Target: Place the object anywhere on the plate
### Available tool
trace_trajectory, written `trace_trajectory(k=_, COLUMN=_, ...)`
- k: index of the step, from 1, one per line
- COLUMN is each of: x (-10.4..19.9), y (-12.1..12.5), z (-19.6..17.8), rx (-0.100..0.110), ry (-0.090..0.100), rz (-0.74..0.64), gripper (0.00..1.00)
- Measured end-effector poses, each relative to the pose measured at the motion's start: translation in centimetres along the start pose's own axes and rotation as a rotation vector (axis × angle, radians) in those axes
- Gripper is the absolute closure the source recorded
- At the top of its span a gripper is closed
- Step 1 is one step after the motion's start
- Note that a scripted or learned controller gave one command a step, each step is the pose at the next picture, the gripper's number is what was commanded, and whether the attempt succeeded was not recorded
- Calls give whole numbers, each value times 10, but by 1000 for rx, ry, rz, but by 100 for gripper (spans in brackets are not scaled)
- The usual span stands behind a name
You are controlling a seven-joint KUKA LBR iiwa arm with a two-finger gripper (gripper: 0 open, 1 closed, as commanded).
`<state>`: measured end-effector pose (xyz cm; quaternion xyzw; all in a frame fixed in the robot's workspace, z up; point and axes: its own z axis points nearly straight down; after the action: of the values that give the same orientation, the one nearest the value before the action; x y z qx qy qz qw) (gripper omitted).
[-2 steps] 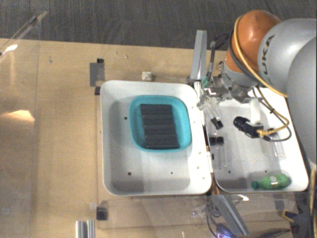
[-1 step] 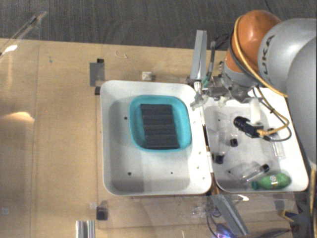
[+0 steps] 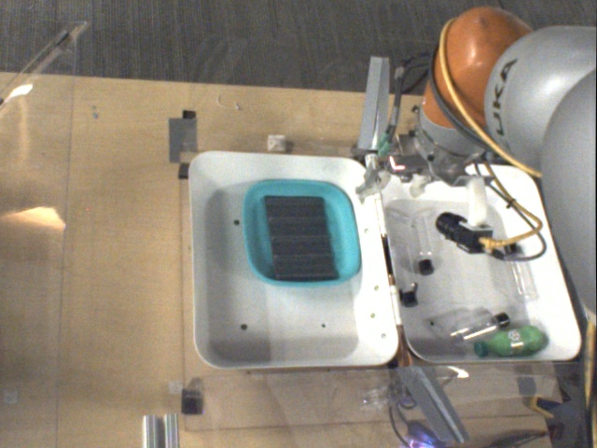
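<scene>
The plate [image 3: 301,231] lies in the left bin [image 3: 215,334] (bottle [image 3: 511,342] in the right bin [image 3: 560,278]).

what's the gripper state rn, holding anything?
Gripper: cannot be told. It sits over the top-left corner of the right bin, hidden under the wrist; nothing is seen held.

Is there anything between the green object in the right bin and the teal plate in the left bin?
The green oblong object lies at the near right corner of the right white bin. The teal plate sits in the left white bin. Between them stand the two bins' adjoining walls, plus small clear and black items.
</scene>
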<state>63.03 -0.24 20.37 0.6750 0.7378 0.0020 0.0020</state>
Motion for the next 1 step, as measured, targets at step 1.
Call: trace_trajectory(k=1, x=10, y=-9, z=-25, rx=-1, ry=0, rz=-18, gripper=0)
